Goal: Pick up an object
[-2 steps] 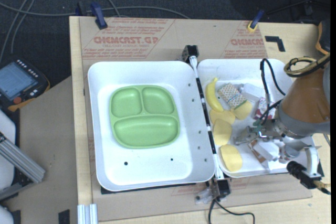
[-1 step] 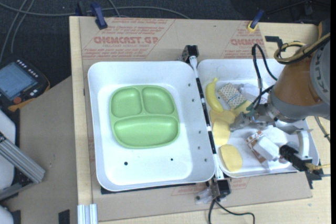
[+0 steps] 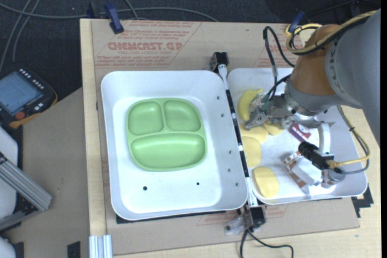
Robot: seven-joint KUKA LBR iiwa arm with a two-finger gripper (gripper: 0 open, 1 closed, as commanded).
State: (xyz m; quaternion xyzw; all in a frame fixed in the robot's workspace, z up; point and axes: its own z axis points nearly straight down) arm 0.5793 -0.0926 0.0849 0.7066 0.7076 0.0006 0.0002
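My gripper (image 3: 261,110) is down in the right bin (image 3: 354,187), near its left wall, with the grey arm and orange band (image 3: 311,72) above it. It sits among several pale yellow pieces: one (image 3: 247,103) just to its left, one (image 3: 251,148) below it, and one (image 3: 266,181) near the bin's front. The gripper's tip touches or overlaps the yellow pieces, and I cannot make out whether any of them is held. A small brown and white object (image 3: 299,169) lies at the front right of the bin.
The left bin (image 3: 115,130) holds a green divided plate (image 3: 166,133). A reddish item (image 3: 300,132) lies under the arm in the right bin. Cables (image 3: 338,161) hang off the wrist. A black clamp (image 3: 219,60) sits between the bins at the back.
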